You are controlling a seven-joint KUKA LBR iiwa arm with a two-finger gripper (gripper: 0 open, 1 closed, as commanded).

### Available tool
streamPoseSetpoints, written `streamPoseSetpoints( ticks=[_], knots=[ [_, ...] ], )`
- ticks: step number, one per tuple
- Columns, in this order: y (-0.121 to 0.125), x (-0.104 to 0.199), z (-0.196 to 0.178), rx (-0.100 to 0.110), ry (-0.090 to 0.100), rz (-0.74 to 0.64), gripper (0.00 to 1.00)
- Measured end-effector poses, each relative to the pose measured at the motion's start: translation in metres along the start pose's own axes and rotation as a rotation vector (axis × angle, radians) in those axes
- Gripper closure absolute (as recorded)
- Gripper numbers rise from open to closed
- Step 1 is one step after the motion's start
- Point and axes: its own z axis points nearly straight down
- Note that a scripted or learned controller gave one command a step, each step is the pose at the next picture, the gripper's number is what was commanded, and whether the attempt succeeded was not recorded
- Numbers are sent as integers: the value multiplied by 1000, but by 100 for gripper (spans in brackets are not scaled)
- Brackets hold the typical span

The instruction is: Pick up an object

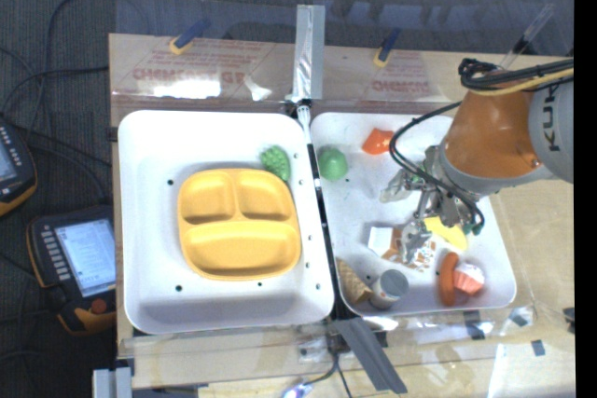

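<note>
Looks unfinished: no sign of anything raised off the floor of the right bin. Finds the gripper low inside that bin, about midway between its far and near edges and toward its right edge, under the arm's orange band. Cannot tell the gripper's state, released or clenched, amid the cables and dark parts below the wrist. Cannot confirm a hold on anything either. Leaves, by this judgement, the whole of the pick to do or to prove: closing on a thing, lifting it, keeping it clear of the bin.

Takes as the likeliest target the speckled orange-and-white packet, just under the gripper and toward the near edge; touching or a little apart, cannot say. Appears small, flat and crumpled, mottled with dots, lying on the bin floor. Sits just beside a white block on the side of the middle wall and near a yellow piece on the right-edge side.

Notes other candidates in the same bin: a grey cup and a brown cone by the near edge, a red-and-white toy at the near-right corner, a green ball and an orange piece toward the far edge. Over in the left bin, well apart from the gripper: a yellow divided tray with a green leafy toy at its far-right corner
</note>
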Motion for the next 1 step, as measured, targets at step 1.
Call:
streamPoseSetpoints(
  ticks=[1],
  knots=[
    [40,54,19,-21,36,-11,0]
  ],
)
